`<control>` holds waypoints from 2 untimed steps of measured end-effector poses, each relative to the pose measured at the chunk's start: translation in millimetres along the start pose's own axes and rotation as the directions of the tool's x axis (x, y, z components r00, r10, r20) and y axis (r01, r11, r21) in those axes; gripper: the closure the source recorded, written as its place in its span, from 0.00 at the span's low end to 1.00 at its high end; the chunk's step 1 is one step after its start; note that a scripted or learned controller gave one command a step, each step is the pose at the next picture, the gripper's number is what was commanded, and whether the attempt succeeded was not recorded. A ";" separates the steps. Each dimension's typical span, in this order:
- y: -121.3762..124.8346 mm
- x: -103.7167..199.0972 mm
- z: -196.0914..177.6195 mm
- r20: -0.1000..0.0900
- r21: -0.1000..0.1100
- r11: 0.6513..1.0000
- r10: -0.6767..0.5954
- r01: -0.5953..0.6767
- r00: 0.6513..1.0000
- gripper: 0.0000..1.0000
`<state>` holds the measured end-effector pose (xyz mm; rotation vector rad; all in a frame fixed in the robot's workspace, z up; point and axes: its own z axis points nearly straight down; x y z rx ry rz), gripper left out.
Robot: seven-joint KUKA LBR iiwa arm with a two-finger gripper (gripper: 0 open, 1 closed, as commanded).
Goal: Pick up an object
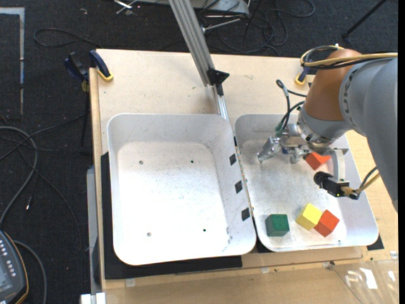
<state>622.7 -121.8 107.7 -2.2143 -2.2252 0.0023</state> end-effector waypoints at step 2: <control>18.8 31.8 -131.7 0.002 -0.009 1.000 0.002 -0.002 1.000 0.00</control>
